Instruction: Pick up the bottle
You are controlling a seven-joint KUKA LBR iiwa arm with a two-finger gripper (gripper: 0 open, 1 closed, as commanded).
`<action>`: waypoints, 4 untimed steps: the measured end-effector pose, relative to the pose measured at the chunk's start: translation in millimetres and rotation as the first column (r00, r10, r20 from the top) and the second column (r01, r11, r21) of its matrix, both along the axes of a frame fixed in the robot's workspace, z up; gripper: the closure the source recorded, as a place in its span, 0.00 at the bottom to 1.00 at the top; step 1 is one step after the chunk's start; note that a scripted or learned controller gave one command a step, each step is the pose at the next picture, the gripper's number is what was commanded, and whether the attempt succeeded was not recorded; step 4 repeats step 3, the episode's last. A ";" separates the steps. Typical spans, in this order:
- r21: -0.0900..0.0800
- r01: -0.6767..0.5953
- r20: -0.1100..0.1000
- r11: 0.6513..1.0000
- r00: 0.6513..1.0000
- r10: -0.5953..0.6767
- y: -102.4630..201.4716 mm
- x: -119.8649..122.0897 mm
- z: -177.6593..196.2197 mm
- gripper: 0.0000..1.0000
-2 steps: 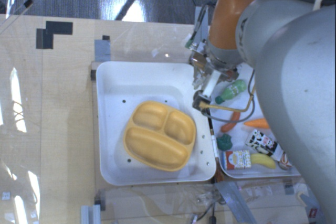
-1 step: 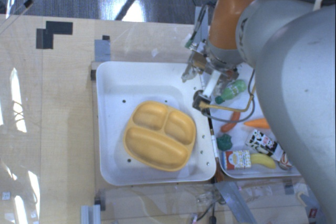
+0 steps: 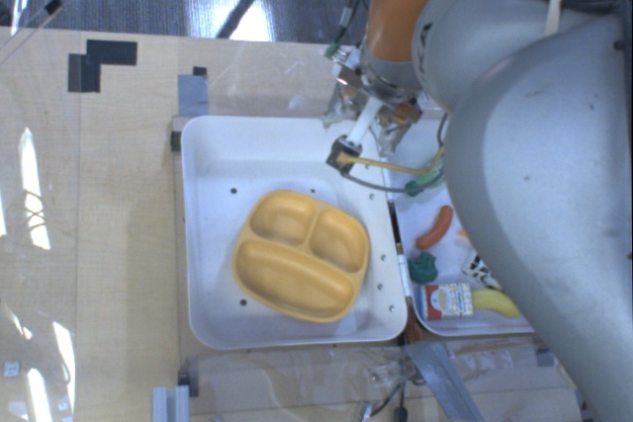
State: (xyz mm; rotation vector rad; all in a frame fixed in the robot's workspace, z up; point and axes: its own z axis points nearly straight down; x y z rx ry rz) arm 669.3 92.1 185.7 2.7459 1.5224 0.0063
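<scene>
Mostly, right bin point(image 3: 423, 212) hidden under arm point(image 3: 534, 163), gripper point(image 3: 384, 127) indistinct above

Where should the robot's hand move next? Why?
Probably sideways over the right bin: the hand hangs near the bins' far shared edge, the left bin holds a yellow divided plate, and small things like the sausage lie in the right one.

Both bins are plain white. The left bin point(image 3: 213, 212) holds a mustard-yellow divided plate point(image 3: 302, 255). In the right bin point(image 3: 420, 211) are an orange-red sausage point(image 3: 435, 227), a dark green lump point(image 3: 423, 267), a yellow banana point(image 3: 495, 303), a red-and-white printed box point(image 3: 447, 299) and a small object point(image 3: 479, 267) that looks black-and-white spotted. The arm point(image 3: 514, 94) is grey with an orange band point(image 3: 401, 5), the gripper point(image 3: 386, 124) silvery; the bench point(image 3: 89, 212) is pale wood with black squares point(image 3: 99, 62)
</scene>
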 end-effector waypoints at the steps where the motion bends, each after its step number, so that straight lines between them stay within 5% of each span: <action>1: 0.001 0.025 -0.021 1.000 0.999 -0.025 37.2 -3.2 -98.5 0.00; 3: -0.008 -0.073 -0.018 0.997 0.997 0.073 110.1 -1.2 -98.3 0.00; 4: -0.008 -0.073 -0.018 0.997 0.997 0.073 110.1 -1.2 -98.3 0.00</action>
